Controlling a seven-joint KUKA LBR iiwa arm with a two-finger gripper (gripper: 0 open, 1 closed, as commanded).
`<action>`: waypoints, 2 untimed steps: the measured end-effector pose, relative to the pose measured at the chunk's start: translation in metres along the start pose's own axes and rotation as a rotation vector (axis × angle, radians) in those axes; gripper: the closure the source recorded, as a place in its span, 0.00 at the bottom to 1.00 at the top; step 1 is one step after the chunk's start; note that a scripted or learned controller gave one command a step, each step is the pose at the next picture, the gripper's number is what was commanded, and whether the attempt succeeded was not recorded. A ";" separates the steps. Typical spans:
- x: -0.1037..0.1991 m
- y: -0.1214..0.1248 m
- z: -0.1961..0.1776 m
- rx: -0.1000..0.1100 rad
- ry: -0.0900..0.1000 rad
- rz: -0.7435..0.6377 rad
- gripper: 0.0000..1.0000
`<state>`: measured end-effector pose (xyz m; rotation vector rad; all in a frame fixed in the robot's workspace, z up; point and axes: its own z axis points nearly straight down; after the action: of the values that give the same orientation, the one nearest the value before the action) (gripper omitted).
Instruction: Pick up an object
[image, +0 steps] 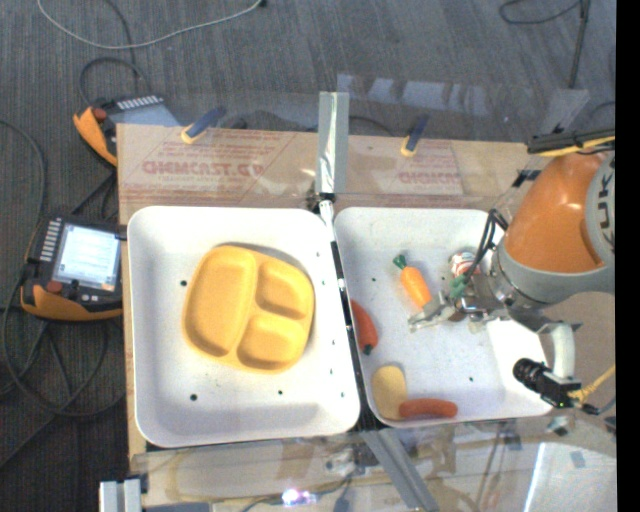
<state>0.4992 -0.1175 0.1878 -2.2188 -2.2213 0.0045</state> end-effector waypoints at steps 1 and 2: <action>-0.007 0.053 0.048 -0.001 0.000 -0.090 0.00; -0.033 0.099 0.098 -0.011 -0.004 -0.183 0.00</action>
<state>0.5983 -0.1504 0.0896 -2.0128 -2.4225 -0.0041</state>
